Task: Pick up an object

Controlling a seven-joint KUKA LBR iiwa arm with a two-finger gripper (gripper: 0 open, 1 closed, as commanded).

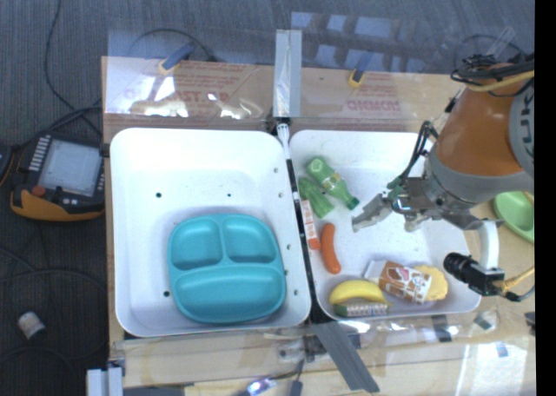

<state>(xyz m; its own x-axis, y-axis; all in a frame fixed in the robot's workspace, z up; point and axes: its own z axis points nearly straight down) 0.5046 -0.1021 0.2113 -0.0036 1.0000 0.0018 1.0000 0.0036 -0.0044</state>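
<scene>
Two white bins sit side by side on the worktop [130, 90]. Nearest the camera, along the front wall of the right bin [382, 147], lie a yellow banana [356, 291] and, just beside it to the right, a wrapped bread packet [413, 283]. In the left bin [174, 168] a teal divided tray [228, 266] rests flat toward the front, filling much of the floor. A little farther back in the right bin, an orange carrot [330, 248] lies close to the wall shared by the bins, and behind it a green bottle [326, 181] lies tilted on its side with another green piece [314, 202] touching it. The tool [382, 208] hangs over the middle of the right bin, well right of the bottle and carrot and behind the bread packet; its fingers stand apart with nothing between them. The grey arm with its orange band [473, 138] enters from the right above it. A green dish [517, 212] sits outside the right bin. Beyond the bins, clear plastic sheeting [208, 95] covers the back of the worktop, and a handheld pendant [56, 179] lies on the carpet.
</scene>
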